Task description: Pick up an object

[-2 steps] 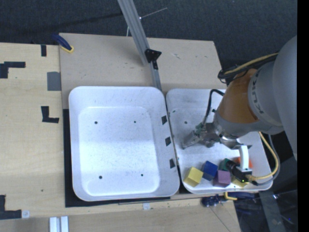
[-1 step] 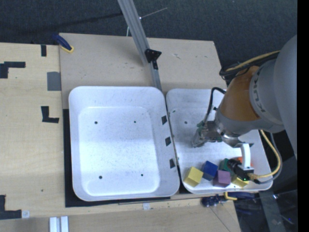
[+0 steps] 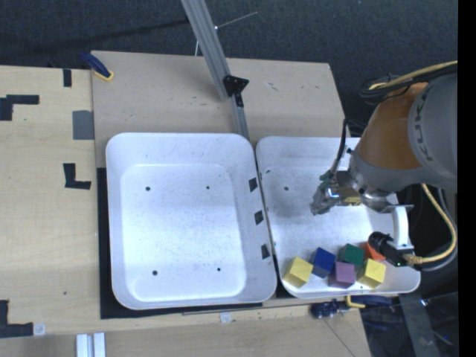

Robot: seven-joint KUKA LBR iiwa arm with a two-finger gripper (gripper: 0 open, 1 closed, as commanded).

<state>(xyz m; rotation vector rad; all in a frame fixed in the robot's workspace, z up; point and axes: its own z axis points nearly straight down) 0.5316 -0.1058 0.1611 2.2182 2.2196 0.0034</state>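
Grey KUKA arm w/ orange band (image 3: 387, 136) comes in from the right side, wrist over the right shallow white plastic bin (image 3: 297, 162). Pincer (image 3: 321, 203) hangs over mid part of that bin's floor, pointing toward the bin divider; can't tell if it's open or closed, too small and blurred, and nothing visibly gripped. Task items all sit in a cluster along the near edge of the right bin, apart from the pincer: yellow cube (image 3: 299, 271) furthest left, small blue cube (image 3: 323, 260) just beside it, purple cube (image 3: 344, 273) next, dark green cube (image 3: 352, 255) right behind the purple one, second yellow cube (image 3: 374, 272) at the right end. Small orange-red block (image 3: 375, 251) partly hidden near the black cable fitting (image 3: 381, 242), shape unclear. Blocks look touching or nearly so; exact contacts can't be told. Left shallow white plastic bin (image 3: 119, 199) lies alongside, rims meeting at centre, a few dark dots on its floor. Both bins rest on light wood desk (image 3: 163, 88). Slanted grey metal bar (image 3: 204, 28) w/ black clamp (image 3: 235, 85) runs down from the top to the bin junction. Blue-yellow item (image 3: 97, 65) at the far left corner of the desk board. Black tape marks (image 3: 71, 175) on the left desk surface.
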